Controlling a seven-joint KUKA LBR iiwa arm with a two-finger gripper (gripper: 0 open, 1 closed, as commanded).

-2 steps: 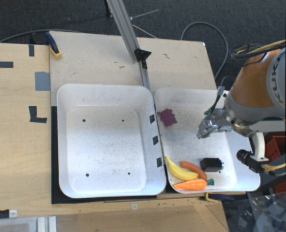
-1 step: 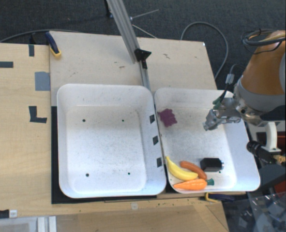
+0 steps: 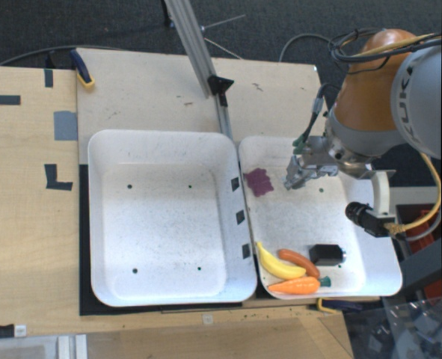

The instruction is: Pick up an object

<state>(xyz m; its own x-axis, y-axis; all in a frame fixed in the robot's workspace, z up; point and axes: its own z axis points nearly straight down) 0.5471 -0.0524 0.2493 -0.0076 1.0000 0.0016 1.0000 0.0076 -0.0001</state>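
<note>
The camera view is taken from above the bench, and the gripper [image 3: 298,176] is seen over the far part of the right bin [image 3: 370,271], carried by the grey arm [image 3: 422,96] with its orange band [image 3: 370,88]. The tool is pointed down and toward the left of the frame. Nothing is seen gripped by it; how far the tool is spread cannot be told, since the tip is small and blurred against the white floor.

A purple object [image 3: 259,182] is found just beside the tool, to its left in the frame, lying on the floor of the same bin near the dividing wall; whether it is touched by the tool cannot be made out, though a narrow strip of white appears between them.

Well apart from the tool, at the near end of the same bin, four things are grouped. A yellow banana [image 3: 274,264] is laid closest to the dividing wall. An orange carrot [image 3: 297,286] is set along the near rim, just beside the banana. A smaller orange-red piece [image 3: 299,259] is placed between them, touching the banana. A black block [image 3: 326,254] is seen just beyond it, toward the right of the frame.

The left bin [image 3: 101,200] is located well apart from the tool, across the dividing wall.
</note>
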